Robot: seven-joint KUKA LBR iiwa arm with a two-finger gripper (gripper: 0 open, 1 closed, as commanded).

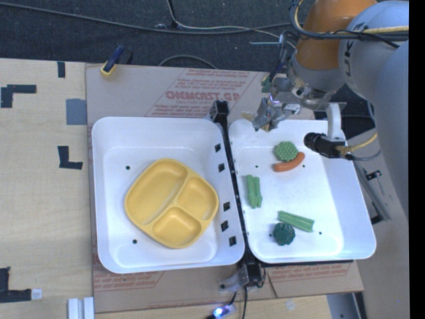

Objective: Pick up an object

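- I see my gripper (267, 119) hanging over the far left corner of the right bin (352, 198), with nothing between its fingers; how wide they stand I cannot tell.
- The candidates sit loose in that bin: a knobbly green round piece (286, 151) touching a smooth orange sausage (289, 165), a ridged green stick (254, 191) near the divider, and a pale green stalk (295, 221) beside a dark green floret (283, 234) at the near side.
- The left bin (106, 178) holds a glossy yellow sectioned plate (171, 202), rounded and shallow.
- I judge the round piece and sausage nearest, though their contact may spoil a clean grip.
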